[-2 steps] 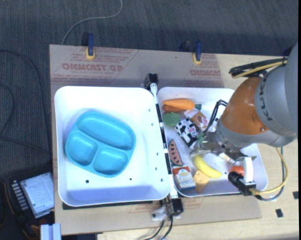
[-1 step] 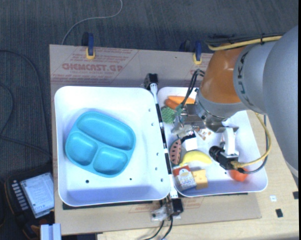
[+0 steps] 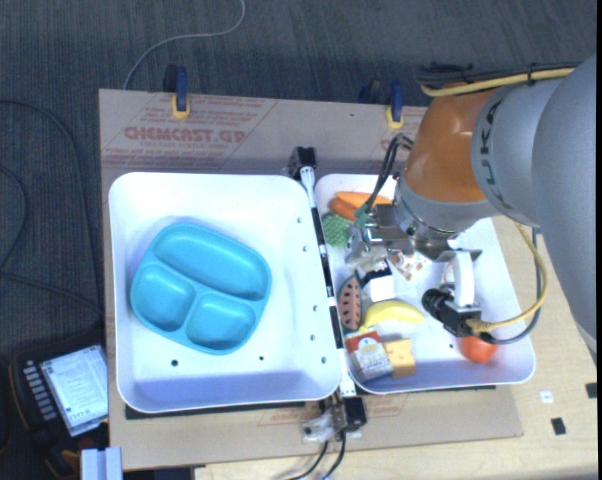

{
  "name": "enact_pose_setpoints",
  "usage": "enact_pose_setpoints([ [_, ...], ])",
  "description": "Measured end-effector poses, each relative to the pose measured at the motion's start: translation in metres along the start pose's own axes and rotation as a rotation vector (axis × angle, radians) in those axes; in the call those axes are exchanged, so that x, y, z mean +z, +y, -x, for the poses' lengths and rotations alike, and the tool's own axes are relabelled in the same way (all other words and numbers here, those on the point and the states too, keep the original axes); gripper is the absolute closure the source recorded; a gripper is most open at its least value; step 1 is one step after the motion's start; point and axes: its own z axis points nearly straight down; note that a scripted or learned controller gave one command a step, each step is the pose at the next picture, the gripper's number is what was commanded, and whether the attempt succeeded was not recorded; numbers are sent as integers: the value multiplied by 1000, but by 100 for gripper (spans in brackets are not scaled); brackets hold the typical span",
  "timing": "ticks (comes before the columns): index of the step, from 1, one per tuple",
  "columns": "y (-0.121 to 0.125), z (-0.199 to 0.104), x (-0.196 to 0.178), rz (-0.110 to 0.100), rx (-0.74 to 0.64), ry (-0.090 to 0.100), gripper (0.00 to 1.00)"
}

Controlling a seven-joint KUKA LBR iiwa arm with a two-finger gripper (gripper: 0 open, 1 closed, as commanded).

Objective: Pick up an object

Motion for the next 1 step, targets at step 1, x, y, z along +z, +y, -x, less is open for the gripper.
enact_pose_setpoints([
  [1,0,0,0,0,0,0,0],
])
